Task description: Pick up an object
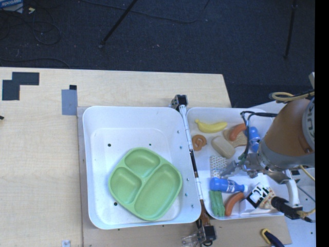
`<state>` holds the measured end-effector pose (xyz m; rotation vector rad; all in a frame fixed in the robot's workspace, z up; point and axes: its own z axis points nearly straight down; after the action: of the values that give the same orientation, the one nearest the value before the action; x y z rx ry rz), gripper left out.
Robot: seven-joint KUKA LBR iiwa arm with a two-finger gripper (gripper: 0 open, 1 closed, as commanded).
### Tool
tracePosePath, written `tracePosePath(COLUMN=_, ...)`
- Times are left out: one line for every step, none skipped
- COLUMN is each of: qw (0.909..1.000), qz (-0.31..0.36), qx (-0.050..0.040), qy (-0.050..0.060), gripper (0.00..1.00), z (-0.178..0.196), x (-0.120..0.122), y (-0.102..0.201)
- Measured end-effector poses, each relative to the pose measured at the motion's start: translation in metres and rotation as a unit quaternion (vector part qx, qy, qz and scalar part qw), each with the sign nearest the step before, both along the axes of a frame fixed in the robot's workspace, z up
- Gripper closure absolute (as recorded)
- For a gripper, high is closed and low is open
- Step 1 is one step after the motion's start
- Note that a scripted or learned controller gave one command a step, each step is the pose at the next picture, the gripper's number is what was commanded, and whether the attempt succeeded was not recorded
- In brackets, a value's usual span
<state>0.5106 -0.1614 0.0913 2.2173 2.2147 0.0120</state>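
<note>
Camera view: claw [240,168], grip state untellable, hangs just above-right of the blue bottle [225,184], lying left-right.

Green plate [145,183] in left bin [97,133]

A pale wooden bench [41,163] is filling the lower part of the view, its far edge running across from nine o'clock toward three. Dark blue-grey patches [20,84] are sitting on it at about ten o'clock. Beyond the bench, dark blue carpet [154,35] is stretching across twelve o'clock, with black cables [121,14] trailing over it. Even light is falling on the wood.
</note>
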Motion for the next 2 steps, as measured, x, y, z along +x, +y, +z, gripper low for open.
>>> tracePosePath(qw=1.0, qz=-0.001, qx=-0.0024, qy=0.0, gripper=0.0, z=0.0, x=-0.007, y=0.022)
tracePosePath(qw=1.0, qz=0.0, qx=-0.0006, qy=0.002, gripper=0.0, z=-0.001, x=0.058, y=-0.002)
